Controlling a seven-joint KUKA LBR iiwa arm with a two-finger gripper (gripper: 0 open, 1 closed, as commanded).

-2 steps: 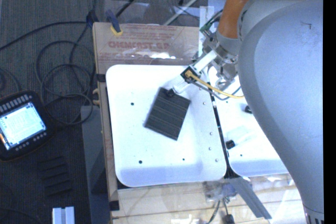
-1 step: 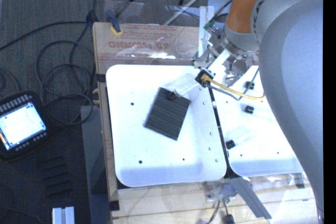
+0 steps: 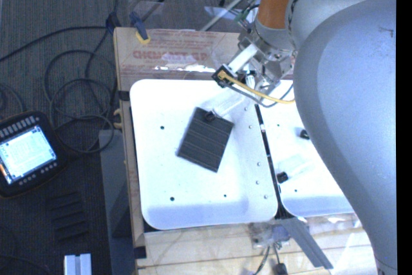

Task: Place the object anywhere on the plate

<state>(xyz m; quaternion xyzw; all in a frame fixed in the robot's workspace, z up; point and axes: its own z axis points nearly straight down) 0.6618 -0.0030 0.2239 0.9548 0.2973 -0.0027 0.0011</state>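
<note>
Hand (image 3: 226,103): at the far edge of the left bin, near the ridge between the two bins; its pale fingers reach down towards the dark plate's far corner; whether they are spread or closed cannot be told, and nothing can be seen between them.
Arm (image 3: 351,67): grey, large in the right of the view, with the orange band (image 3: 278,0) above the wrist and a yellow cable looping by the hand.
Plate (image 3: 205,139): a dark, ribbed, roughly square slab lying flat and turned at a slant in the middle of the left bin.
Object (image 3: 209,116): a small dark piece at the plate's far corner, just below the fingers; whether it rests on the plate cannot be told.
Left bin (image 3: 161,196): shallow, white.
Right bin (image 3: 309,193): white, partly covered by the arm.
Worktop (image 3: 174,48): wooden, carrying both bins.
Floor at left: a handheld pendant (image 3: 26,154) with a lit screen.
</note>
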